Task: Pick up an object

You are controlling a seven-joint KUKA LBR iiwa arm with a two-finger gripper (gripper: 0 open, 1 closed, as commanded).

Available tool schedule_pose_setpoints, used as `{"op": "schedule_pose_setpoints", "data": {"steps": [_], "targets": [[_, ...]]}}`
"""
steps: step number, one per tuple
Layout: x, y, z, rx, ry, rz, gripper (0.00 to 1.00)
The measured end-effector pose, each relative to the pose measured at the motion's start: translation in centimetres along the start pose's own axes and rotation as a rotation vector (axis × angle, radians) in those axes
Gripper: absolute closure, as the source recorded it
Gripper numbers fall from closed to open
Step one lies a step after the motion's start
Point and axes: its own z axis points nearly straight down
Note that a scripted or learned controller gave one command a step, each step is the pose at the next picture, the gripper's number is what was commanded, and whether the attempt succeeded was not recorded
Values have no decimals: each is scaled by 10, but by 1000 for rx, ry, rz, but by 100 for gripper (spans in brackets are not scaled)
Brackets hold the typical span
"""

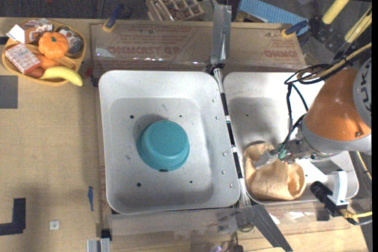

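Note:
A tan, floppy, bread-like object (273,181) lies in the front left corner of the right bin (260,97). My gripper (280,154) hangs low over the top edge of this tan object, touching or nearly touching it. The arm's orange band (336,112) sits just above and to the right. A teal bowl (165,144) rests upside down in the middle of the left bin (112,127), well apart from the gripper.
A basket of toy food (42,51) with a banana and a pumpkin stands on the bench at the far left. Cardboard walls (159,44) run behind both bins. Black cables (298,88) loop over the right bin next to the arm.

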Motion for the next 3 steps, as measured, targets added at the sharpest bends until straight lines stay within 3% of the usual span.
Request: {"op": "schedule_pose_setpoints", "data": {"steps": [1,2,3], "targets": [[-2,35,11,7,-1,100,0],[-2,36,1,3,-1,102,100],[27,34,-84,17,0,306,100]]}}
